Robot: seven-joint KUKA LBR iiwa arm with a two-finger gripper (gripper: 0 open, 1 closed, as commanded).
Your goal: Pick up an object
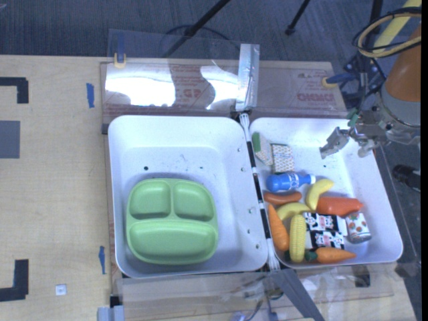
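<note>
While toys crowd the right bin's [381,199] near end, carrot [332,253] foremost, then corn [297,238] and bottle [289,181], I hold my gripper [348,141] above its bare far corner, fingers apart, gripping nothing.

A green divided plate [172,221] lies in the left bin [127,139]; toy food crowds the right bin [381,186].

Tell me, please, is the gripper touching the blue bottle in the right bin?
Apart. The camera view shows the gripper near the bin's upper right, with bare white floor between it and the blue bottle.
</note>
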